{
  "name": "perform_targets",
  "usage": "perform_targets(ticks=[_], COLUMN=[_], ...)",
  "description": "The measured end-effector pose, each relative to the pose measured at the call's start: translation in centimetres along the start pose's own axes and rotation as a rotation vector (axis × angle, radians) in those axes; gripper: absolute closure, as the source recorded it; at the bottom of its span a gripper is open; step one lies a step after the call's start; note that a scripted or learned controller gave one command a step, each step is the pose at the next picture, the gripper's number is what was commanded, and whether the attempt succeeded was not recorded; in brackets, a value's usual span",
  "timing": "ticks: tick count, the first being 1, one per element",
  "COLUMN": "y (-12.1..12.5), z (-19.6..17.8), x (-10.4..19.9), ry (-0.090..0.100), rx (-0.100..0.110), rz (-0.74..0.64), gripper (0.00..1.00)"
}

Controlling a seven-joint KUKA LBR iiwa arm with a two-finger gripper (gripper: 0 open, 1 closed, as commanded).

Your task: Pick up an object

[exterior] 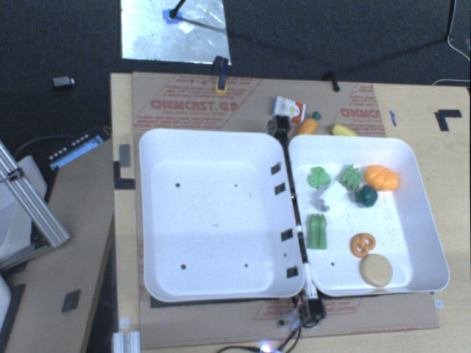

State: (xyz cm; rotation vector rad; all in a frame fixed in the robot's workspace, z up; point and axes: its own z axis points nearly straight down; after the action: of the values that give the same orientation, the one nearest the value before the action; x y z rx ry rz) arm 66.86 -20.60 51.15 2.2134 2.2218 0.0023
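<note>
Right bin (423, 197): 7 small toy foods, likely light, rigid, slick plastic; pretzel (361, 244) well apart from neighbours, best pinched across outer loops; gripper state impossible to tell.

The bench (125, 197) is a light wood surface; a brown cardboard sheet (193, 103) printed with red lettering covers most of it. Beyond the bench's far edge, the floor (331, 20) is dark carpet. A square reflective metal plate (174, 19) lies on the floor near the far left corner of the bench, marked with a piece of blue tape (172, 16). Dark cables (368, 50) run across the floor. An aluminium extrusion frame (29, 204) stands at the bench's left edge. Lighting is even, without strong shadows.
</note>
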Motion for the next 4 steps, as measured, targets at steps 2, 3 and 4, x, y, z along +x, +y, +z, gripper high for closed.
perform_targets(ticks=[2,3,4], y=[0.0,0.0,0.0], z=[-2.5,-2.4,-2.4], x=[0.0,0.0,0.0], ry=[0.000,0.000,0.000], rx=[0.001,0.002,0.002], rz=[-0.001,-0.001,-0.001], gripper=[1.00,1.00,1.00])
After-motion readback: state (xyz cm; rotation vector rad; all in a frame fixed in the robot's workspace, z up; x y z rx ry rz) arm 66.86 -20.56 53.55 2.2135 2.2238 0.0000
